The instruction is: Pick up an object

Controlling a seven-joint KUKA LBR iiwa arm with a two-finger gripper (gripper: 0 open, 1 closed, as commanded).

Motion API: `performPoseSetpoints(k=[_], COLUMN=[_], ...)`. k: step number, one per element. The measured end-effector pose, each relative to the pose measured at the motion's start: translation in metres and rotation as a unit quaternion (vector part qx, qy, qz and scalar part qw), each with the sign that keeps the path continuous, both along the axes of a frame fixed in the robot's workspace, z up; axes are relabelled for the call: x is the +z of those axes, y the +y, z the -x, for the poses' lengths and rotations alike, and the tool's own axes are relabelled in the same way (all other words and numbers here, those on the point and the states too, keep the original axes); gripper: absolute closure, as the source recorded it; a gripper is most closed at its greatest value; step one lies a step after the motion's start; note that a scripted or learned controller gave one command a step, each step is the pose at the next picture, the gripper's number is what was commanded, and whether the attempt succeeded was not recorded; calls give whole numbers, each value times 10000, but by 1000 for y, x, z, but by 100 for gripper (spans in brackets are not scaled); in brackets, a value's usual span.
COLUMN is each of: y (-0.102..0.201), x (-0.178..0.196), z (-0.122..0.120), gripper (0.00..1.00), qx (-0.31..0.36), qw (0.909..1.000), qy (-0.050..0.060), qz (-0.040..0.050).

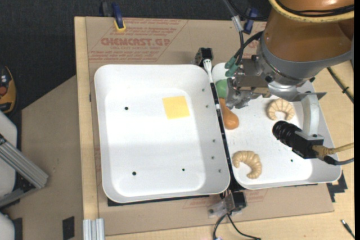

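My claw (241, 95) at ten o'clock in the right bin (281, 168), grip I cannot tell, orange piece (229, 118) just at its seven o'clock, croissant (248, 163) toward six, yellow square (176, 107) in the left bin (112, 137).

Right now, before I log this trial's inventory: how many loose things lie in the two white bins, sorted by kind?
Tan toy croissants: 2
Flat yellow square slice: 1
Orange pear-shaped piece: 1
Pale green rounded piece, partly hidden: 1
Total: 5
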State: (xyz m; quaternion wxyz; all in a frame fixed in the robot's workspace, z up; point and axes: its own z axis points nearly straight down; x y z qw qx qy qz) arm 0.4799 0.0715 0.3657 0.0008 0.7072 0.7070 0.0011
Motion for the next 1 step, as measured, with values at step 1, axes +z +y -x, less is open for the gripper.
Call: performPoseSetpoints(k=[1], y=[-20], x=[-62], z=[1], gripper=[100], qx=[-15], qw=[10000], qy=[57], qz=[8])
